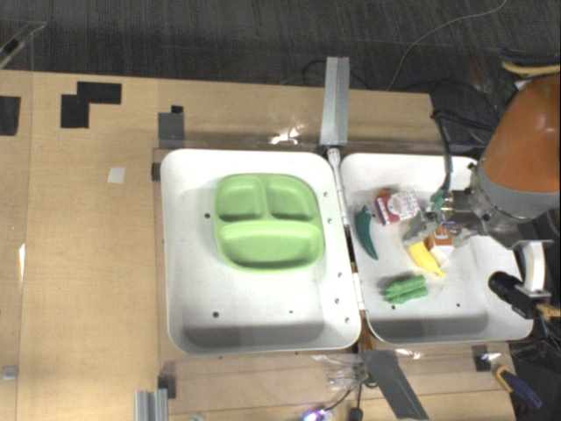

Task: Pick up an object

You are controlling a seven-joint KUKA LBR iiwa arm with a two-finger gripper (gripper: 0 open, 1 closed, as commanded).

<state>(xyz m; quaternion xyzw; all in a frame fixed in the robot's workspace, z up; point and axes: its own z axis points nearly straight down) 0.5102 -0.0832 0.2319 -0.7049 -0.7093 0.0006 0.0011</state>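
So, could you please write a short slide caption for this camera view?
The arm's gripper hangs over the right bin above a yellow toy; a green divided plate lies in the left bin.

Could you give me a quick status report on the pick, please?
Gripper low in the right bin, above the banana; grip unclear. Red-and-white packet, green pepper, green block close by.

You have two bins side by side on the table (79,235). The left bin (188,305) holds a divided plate (266,220) toward its back. In the right bin (473,318), a packet (396,206) sits near the back edge, a pepper (365,232) along the left wall, a banana (425,260) mid-bin, and a block (404,289) toward the front.
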